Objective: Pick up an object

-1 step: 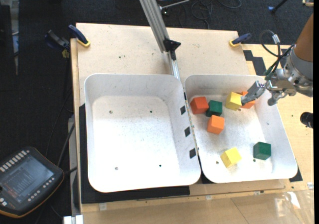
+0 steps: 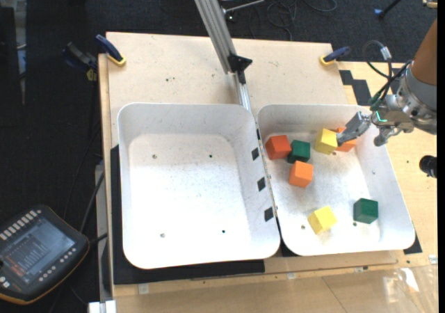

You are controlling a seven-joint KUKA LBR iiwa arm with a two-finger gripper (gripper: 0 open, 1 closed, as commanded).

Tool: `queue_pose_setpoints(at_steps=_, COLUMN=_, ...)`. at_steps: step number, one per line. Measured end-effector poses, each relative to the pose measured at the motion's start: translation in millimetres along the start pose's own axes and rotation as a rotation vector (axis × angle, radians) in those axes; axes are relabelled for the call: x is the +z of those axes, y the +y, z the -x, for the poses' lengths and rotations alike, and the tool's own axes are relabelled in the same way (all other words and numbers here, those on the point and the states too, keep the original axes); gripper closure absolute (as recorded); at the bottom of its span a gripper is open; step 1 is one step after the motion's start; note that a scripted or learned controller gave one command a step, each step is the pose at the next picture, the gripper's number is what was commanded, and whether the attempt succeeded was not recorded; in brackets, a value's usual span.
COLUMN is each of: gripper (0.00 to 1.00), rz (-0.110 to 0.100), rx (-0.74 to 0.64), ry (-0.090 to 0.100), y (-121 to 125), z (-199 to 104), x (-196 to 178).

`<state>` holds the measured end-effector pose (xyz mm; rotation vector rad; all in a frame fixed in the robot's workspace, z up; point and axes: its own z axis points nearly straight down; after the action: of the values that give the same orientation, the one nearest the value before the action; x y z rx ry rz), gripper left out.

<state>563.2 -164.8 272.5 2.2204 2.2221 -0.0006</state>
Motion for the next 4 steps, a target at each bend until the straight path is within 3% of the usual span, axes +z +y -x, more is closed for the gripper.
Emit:
queue_pose_setpoints(at_steps=3, gripper=0.00, rz=-0.005, rx=0.003, ry=0.001, y=-4.7, z=12.2, x=161.3)
queue_pose_setpoints(at_steps=4, gripper=1.00, rz=0.002, rx=0.002, ry=-0.001, y=-3.1, z=12.6, x=147.6)
